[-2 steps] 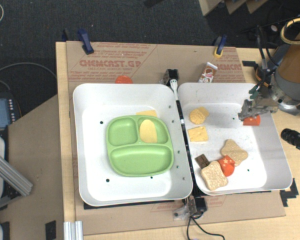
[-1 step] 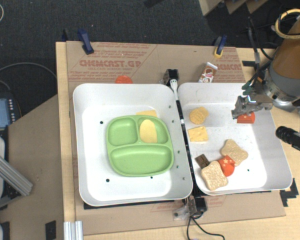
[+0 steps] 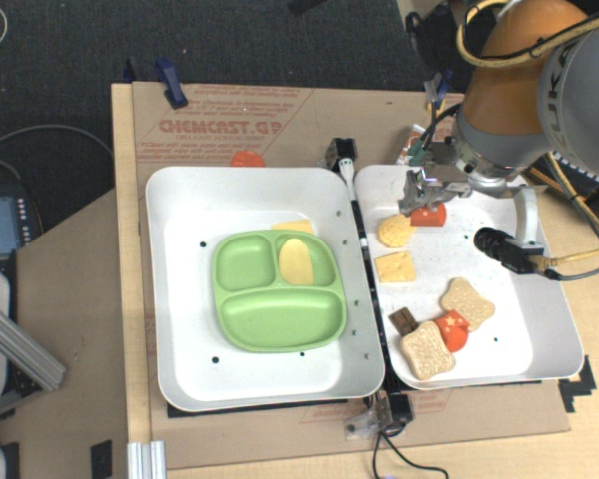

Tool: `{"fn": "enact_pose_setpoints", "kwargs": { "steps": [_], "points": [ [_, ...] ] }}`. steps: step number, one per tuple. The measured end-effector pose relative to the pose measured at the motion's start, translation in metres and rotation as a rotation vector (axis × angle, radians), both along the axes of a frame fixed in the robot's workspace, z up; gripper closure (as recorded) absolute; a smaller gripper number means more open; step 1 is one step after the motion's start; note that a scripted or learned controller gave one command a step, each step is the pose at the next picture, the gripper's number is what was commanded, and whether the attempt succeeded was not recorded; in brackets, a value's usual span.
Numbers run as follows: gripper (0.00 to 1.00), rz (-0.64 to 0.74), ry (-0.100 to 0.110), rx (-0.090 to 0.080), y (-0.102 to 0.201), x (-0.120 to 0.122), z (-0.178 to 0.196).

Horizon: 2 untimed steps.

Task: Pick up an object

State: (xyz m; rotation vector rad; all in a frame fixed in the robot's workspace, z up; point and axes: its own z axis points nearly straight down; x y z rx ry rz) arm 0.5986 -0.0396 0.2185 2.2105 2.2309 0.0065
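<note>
Hand [image 3: 420, 200] over red piece [image 3: 430, 215] (part-hidden)

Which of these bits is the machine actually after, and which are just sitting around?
Likely part of the job:
- two-finger gripper, low over the right white bin
- small red block beside it
- round yellow cookie-like piece

Lying about:
- green divided plate in the left white bin
- yellow oval piece in that plate
- two tan toast-shaped pieces

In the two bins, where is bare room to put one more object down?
Left bin: bare floor around the green tray, widest at its left and front. Right bin: bare strip at the right, behind the toast. Crowded near the gripper and the front-left corner.
</note>
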Motion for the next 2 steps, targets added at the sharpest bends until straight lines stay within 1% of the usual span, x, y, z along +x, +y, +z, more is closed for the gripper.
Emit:
{"fn": "enact_pose_setpoints", "kwargs": {
  "steps": [1,2],
  "points": [
    [1.0,-0.004,0.007,0.001,0.053,-0.031,0.021],
    [1.0,-0.003,0.01,0.001,0.107,-0.061,0.004]
  ]
}}
